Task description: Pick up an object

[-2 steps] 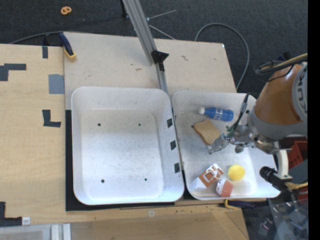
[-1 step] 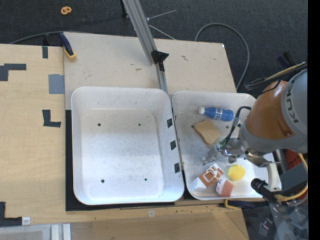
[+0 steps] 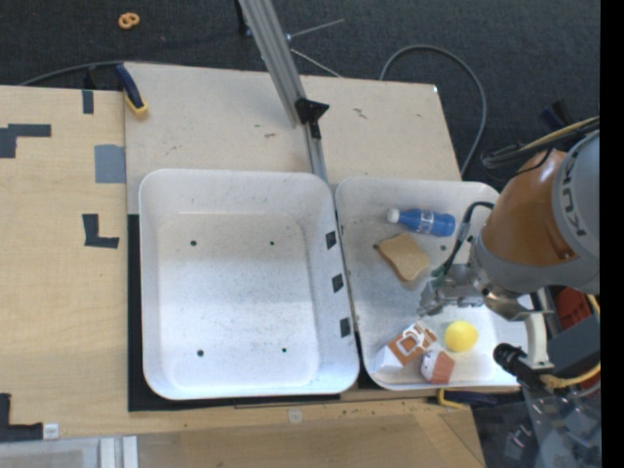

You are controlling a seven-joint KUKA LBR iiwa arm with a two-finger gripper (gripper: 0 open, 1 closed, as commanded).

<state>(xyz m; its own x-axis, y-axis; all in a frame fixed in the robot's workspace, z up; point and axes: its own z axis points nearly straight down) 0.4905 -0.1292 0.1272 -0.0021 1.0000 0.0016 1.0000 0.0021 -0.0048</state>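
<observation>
Reaching in from the right, the arm (image 3: 534, 224) hung over the right bin (image 3: 363, 261), with its tool (image 3: 441, 295) low above the bin floor, roughly at the middle of that bin. How wide the tool stood could not be told at this slant, and nothing showed in its grip.

Four things lay around it. The yellow ball (image 3: 461, 336) sat just beside the tool, a little toward the bin's near edge and slightly right; it looked the nearest candidate. The brown piece (image 3: 405, 257) lay close on the other side, toward the far-left, its long axis running slantwise across the bin. The blue bottle (image 3: 425, 222) lay further back on its side, long axis across the bin, white cap to the left. The red-and-white pack (image 3: 421, 350) rested by the near wall, left of the ball.

For a pick, the ball seemed to call for only a short shift toward the near edge and a drop; being round, it might roll from a poor pinch.
</observation>
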